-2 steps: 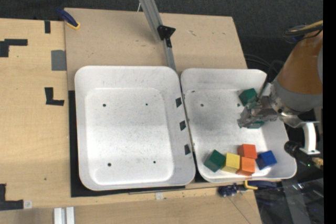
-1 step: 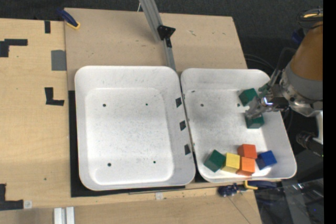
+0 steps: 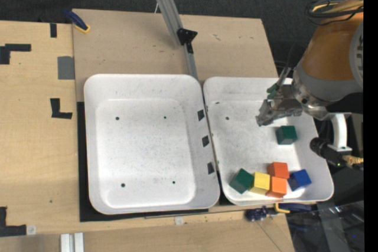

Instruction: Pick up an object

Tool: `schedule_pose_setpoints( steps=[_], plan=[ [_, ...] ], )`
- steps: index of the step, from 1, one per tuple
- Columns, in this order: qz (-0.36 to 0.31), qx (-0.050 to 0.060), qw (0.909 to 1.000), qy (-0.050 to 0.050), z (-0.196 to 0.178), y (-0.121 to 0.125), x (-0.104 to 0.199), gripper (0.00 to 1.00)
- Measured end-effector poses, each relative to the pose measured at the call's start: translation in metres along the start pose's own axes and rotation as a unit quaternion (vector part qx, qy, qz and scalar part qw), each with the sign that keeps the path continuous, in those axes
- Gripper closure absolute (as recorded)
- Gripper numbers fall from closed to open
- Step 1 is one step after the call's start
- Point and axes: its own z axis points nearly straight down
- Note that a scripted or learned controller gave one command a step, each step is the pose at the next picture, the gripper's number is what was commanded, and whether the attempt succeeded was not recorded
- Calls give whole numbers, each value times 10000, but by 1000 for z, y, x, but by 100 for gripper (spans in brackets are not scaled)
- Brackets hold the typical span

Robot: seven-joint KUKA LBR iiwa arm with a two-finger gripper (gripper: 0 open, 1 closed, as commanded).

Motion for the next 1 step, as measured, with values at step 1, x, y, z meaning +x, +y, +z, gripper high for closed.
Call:
schedule_pose_setpoints(
  steps=[1],
  plan=[
    [5,3,10000,-8,0,15,43,100]
  ],
)
